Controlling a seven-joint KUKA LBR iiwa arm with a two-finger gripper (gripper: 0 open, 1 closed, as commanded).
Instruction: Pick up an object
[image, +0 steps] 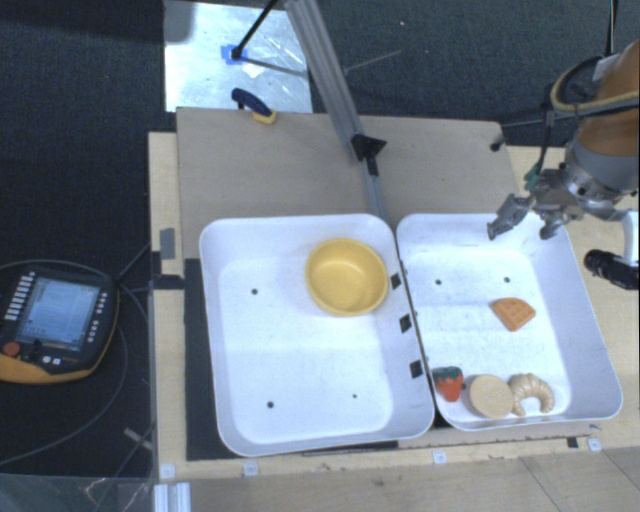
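Bins: two shallow white plastic bins sit side by side on the tan board surface (280, 160), their inner rims touching. Left white bin (240, 400) holds one round yellow plastic bowl (346, 277), upright, near its far right corner; smooth, glossy, nothing visible inside. Right white bin (590, 380) holds four small items. A flat orange wedge with a waffle-like grid texture (513, 314) lies alone near the middle right. Along the near edge, in a row: a small red-orange piece with a dark green top (448, 383) in the near left corner, a round flat beige disc (490, 396) just beside it, and a curved tan croissant-shaped piece (533, 392) touching the disc. Both bin floors are matte white with small dark dots. The grey metal two-finger gripper (526, 222) hangs over the far right corner of the right bin, fingers spread apart, nothing between them, well apart from all four items. A yellow-and-grey handheld pendant with a lit screen (50, 320) lies on the dark floor to the left; its screen text is too small to read.
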